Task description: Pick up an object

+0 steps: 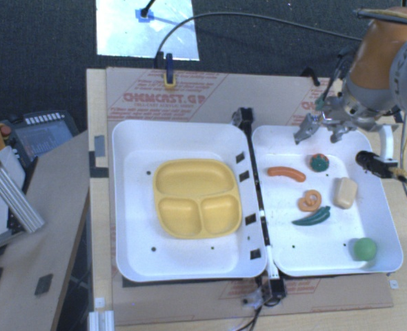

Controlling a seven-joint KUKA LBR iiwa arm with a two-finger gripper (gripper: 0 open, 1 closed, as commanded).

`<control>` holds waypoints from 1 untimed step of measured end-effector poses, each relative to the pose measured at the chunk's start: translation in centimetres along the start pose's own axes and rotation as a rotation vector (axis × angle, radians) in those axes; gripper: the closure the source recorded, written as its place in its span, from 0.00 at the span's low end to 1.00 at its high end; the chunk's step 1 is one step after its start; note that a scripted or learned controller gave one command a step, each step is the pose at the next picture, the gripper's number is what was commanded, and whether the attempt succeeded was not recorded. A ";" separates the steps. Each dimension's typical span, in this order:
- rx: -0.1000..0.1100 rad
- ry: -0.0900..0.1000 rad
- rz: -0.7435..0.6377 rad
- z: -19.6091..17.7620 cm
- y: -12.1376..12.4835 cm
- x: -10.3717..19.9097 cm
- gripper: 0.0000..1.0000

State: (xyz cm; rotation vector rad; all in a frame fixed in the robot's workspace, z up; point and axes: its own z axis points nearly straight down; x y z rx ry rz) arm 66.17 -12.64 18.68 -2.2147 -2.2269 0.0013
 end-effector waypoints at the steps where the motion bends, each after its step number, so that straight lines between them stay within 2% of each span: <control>1: 0.001 0.000 0.005 5.1 -0.3 -1.0 0.00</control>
